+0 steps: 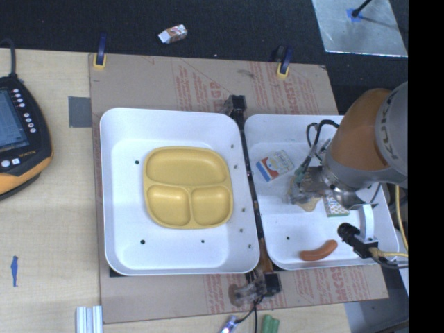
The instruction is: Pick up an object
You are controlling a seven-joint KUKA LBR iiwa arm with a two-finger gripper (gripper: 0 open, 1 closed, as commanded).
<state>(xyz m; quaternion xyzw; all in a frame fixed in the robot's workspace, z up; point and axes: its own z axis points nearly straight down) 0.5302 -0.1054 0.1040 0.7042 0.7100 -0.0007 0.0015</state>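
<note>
A yellow divided plate (188, 186) lies in the left bin (118, 186); the tool (305, 194) hangs over the right bin (277, 248).

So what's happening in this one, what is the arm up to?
The grey arm with the orange band reaches in from the right over the right-hand white bin, its gripper low among the items there. Near it lie a small blue-and-red packet and, closer to the front wall, a sausage-shaped item. Nothing is visibly held between the fingers. The left bin holds a yellow divided tray, untouched.
</note>
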